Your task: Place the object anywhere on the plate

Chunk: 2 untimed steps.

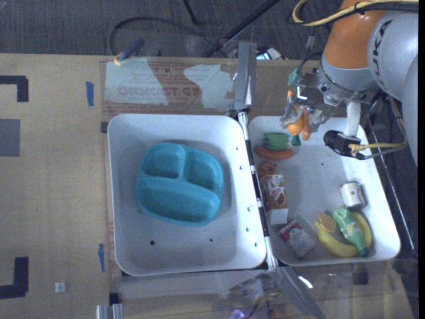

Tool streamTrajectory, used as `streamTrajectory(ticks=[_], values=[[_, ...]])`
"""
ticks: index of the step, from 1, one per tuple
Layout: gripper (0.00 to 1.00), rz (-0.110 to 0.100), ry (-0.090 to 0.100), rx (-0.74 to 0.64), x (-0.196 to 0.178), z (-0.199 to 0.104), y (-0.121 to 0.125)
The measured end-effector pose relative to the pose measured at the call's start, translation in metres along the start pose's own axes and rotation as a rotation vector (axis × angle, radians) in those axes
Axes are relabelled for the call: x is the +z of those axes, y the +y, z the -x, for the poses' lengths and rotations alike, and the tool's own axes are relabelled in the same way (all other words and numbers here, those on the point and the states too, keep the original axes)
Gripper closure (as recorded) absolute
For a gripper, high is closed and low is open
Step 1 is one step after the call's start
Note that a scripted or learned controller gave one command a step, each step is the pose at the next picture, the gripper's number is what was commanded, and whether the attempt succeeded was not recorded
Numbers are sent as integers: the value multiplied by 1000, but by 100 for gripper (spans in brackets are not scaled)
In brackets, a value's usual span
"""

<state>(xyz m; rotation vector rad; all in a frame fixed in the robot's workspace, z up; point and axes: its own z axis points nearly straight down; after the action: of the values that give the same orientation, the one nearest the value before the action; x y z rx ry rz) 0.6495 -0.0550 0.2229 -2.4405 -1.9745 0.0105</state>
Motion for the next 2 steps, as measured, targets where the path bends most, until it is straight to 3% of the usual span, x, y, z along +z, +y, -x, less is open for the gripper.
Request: streamTrajectory(ticks=[1,2], values=[[100,-1,2,-262,42,-82,-4],[100,4,2,-167,32,-159,-16]])
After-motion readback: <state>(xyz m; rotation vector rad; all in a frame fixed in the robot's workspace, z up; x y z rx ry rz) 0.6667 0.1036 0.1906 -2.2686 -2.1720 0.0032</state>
